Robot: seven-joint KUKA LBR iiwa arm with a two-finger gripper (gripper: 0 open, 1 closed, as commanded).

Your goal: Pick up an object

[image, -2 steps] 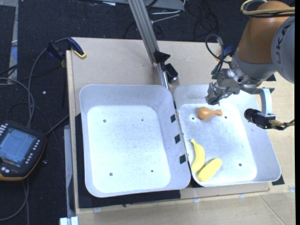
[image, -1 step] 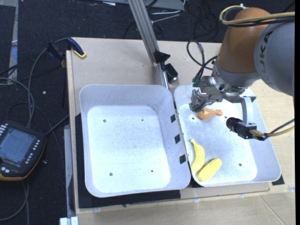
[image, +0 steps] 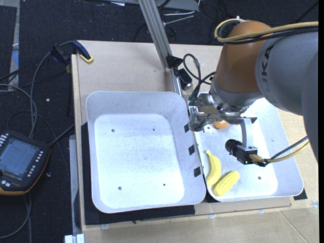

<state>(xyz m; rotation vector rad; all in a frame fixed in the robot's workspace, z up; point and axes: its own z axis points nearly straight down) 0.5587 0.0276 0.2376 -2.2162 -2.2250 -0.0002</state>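
The two-finger metal claw (image: 205, 116) is seen low over the right shallow white plastic bin (image: 268, 181), close to that bin's left wall, below the arm's orange wrist band (image: 243, 49). Whether the claw is released or clenched cannot be told, as the wrist body covers most of it from above. Nothing is seen grasped.

A small orange rounded object (image: 220, 125) is observed just beside the claw, on its right, partly hidden under the wrist; contact between the two cannot be confirmed. A curved yellow plastic banana (image: 213, 167) is found lying on the floor of the same bin, near its left wall and nearer the front. A yellow ribbed corn-cob-shaped object (image: 226, 183) is noted touching or just beside the banana's lower end, set at a slant. A black cylindrical fitting with a yellow cable (image: 240, 152) is seen hanging from the arm over the bin, between the claw and the two yellow items.

The left shallow white plastic bin (image: 101, 110) is positioned directly against the right one.
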